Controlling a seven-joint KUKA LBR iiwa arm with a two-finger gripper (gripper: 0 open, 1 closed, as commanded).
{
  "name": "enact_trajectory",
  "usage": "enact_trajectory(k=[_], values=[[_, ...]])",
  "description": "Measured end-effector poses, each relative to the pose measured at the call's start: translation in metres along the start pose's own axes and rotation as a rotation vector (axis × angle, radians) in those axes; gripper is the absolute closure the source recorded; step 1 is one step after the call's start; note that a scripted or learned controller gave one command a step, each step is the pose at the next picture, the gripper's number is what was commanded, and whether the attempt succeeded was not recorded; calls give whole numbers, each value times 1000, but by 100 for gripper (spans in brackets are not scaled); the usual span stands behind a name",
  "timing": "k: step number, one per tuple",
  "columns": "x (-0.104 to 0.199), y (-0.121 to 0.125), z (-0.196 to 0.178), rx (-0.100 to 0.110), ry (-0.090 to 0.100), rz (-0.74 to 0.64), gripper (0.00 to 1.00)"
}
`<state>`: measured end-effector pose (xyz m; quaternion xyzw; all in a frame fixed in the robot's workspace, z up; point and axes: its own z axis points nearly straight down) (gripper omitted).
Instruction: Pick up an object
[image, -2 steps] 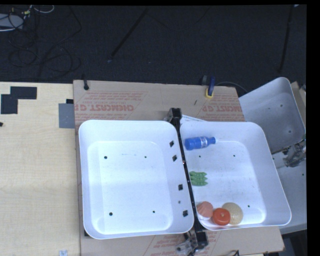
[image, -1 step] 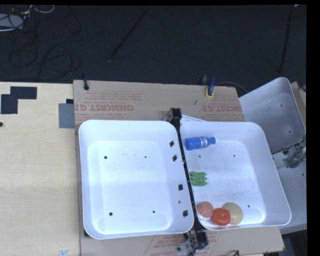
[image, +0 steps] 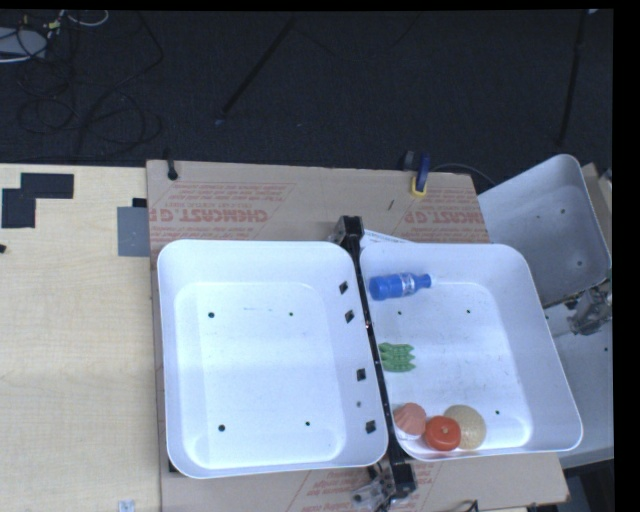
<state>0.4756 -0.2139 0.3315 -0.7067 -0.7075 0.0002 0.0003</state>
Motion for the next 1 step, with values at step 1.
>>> enact_trajectory(k=[1], values=[[1,0,23,3,1,1,100]])
